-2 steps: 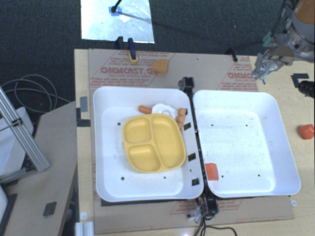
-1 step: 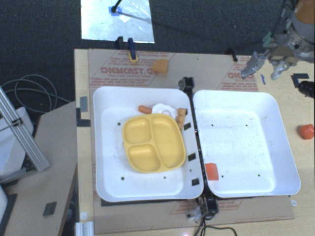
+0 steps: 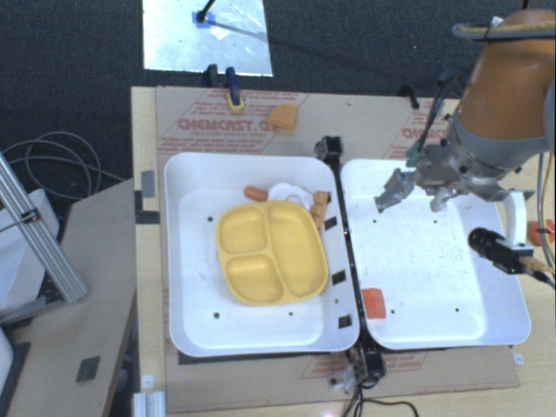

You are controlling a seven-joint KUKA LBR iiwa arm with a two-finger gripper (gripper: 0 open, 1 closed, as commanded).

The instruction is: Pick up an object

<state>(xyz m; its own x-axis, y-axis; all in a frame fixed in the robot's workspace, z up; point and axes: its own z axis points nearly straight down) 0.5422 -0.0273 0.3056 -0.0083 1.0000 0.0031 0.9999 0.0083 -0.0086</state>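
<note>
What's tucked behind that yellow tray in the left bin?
Behind the yellow tray: an orange sausage-like piece, a white object partly covered by the tray, and a tan piece.

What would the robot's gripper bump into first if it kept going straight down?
Probably the bare white floor of the right bin. The gripper hangs above it, and the orange block sits off to the side. Depth is hard to judge.

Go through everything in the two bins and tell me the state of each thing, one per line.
yellow divided tray: lying flat, right way up, in the left bin, nothing in its compartments.
orange sausage-shaped piece: lying in the left bin beside the tray's far edge.
tan block: at the left bin's right wall, by the tray's far corner.
orange-red block: lying in the right bin, near its front left corner.
gripper: over the right bin's far part, holding nothing visible.
</note>
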